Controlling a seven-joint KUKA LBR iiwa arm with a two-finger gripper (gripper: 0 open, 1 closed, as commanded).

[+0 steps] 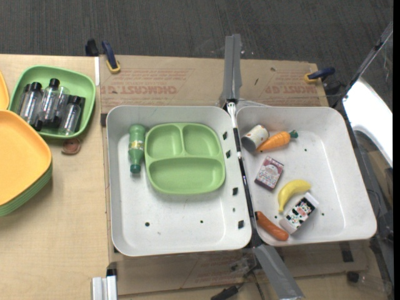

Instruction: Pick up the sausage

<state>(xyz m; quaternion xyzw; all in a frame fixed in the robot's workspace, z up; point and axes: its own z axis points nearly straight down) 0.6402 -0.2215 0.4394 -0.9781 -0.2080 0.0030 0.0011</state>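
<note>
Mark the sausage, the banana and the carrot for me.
sausage (272, 225), camera view, middle of its orange-red body
banana (292, 192), camera view, middle of its yellow curve
carrot (275, 142), camera view, middle of its orange body

A light wooden tabletop (56, 242) carried two shallow white bins side by side, the left bin (175, 230) and the right bin (340, 167), on brown cardboard (169, 86). Stacked orange plates (22, 161) and a green tray (53, 102) of bottles sat at left.

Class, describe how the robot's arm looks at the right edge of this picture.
What seems to be the arm is a smooth, rounded, pale grey-white casing with no markings that can be made out. A thin dark cable or rod slants above it.
</note>
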